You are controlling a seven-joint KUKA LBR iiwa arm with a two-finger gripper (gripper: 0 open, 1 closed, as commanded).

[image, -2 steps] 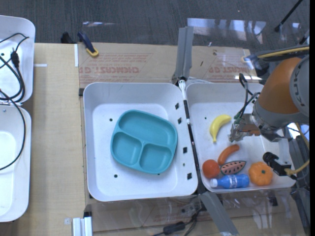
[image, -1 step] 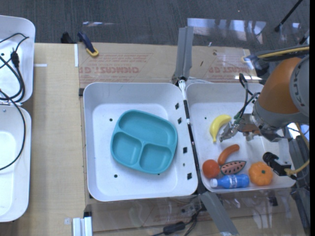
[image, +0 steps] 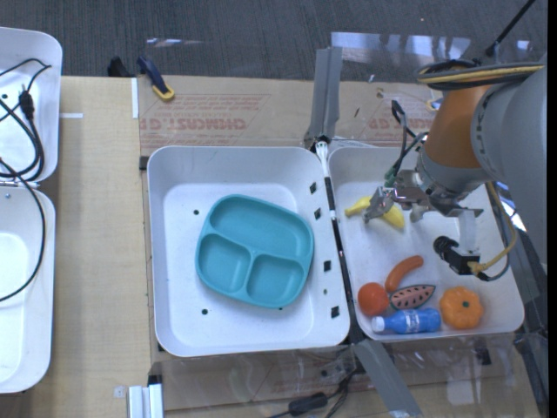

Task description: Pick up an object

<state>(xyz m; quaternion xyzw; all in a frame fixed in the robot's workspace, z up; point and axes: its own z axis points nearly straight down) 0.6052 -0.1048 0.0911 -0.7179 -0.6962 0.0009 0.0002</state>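
Banana (image: 376, 210) lies at the right bin's (image: 513, 268) far end, beneath the gripper (image: 384, 201); its jaws' state is unclear.

Can't really tell whether the small metal two-finger gripper (image: 383, 205) grips the yellow banana-shaped toy (image: 389, 215), partly covered. Grey arm with orange band (image: 487, 129) cut off at right edge.

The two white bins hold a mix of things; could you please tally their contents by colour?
Teal: 1, the divided plate in the left bin
Yellow: 1, the banana at the end effector
Orange or red: 3, the sausage, the tomato, the pumpkin
Red and dark: 1, the watermelon slice
Blue: 1, the bottle
Total: 7
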